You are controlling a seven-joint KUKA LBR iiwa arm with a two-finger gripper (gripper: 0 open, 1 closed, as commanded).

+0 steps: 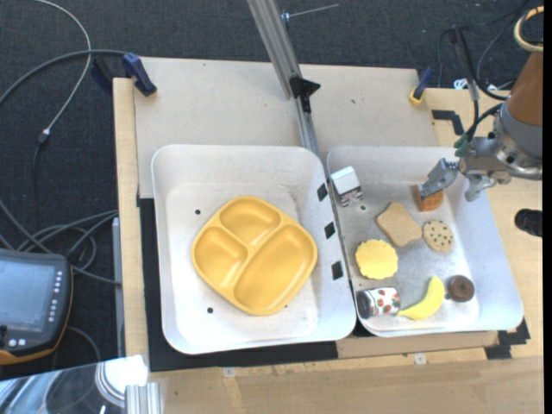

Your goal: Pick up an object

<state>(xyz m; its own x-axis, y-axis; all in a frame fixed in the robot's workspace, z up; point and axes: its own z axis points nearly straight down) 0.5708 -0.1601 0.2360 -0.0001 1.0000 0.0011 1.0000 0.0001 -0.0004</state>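
While the gripper hangs open over the right bin, 1 finger beside an orange block, toast and cookie lie near.

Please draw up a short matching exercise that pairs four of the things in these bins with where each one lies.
Things:
1. Yellow three-compartment plastic plate
2. Yellow toy banana
3. Small white box
4. Round tan chocolate-chip cookie

Places:
A. Right bin, near its front edge
B. Right bin, far corner beside the divider
C. Left bin, middle
D. Right bin, just right of the tan bread slice

Pairs: 1-C, 2-A, 3-B, 4-D
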